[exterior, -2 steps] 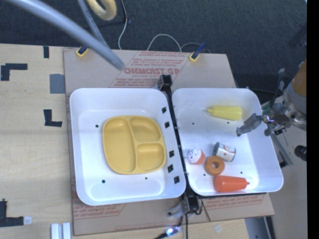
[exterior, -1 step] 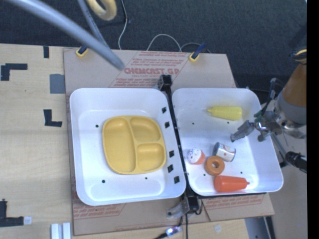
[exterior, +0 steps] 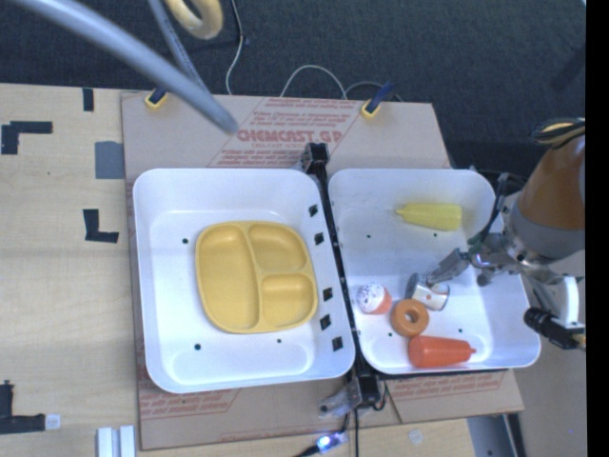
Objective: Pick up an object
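Your claw [exterior: 425, 291] sits low in the right white bin [exterior: 476, 184], can't tell its grip state. The orange ring-shaped toy [exterior: 411, 317] lies just beside it, the orange carrot-like toy [exterior: 441, 352] nearer the front rim.

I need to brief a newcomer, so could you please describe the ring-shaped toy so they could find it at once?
Start at the right-hand white bin, then look to its near edge. The orange doughnut lies there, just below the gripper, between a small white-and-orange ball and an orange carrot. It alone has a hole through its middle.
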`<state>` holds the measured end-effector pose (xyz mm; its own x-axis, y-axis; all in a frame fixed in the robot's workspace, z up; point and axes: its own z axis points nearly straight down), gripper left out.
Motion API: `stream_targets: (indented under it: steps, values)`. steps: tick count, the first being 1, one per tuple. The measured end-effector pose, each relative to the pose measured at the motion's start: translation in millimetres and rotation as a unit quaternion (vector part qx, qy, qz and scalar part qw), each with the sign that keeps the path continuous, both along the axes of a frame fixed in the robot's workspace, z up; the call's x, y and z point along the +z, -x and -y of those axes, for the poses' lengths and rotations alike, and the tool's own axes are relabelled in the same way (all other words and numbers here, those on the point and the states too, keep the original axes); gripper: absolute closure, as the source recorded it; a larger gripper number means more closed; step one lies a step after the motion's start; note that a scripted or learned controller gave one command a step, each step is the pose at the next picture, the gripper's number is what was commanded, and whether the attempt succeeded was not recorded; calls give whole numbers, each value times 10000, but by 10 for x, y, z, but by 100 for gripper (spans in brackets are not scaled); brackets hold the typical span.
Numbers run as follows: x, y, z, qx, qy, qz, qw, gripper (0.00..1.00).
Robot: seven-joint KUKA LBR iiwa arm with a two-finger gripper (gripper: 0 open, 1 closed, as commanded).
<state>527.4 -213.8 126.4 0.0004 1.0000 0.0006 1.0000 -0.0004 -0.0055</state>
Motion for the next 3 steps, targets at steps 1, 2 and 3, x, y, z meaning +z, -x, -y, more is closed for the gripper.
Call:
stream_targets:
  steps: [1,2,3]
  values:
    - [-230,-16,-3,13,10,41,10000,0]
    - [-161,-5,-13,11,-2,18,10000,100]
    - [392,-112,-47,14,11,47,10000,100]
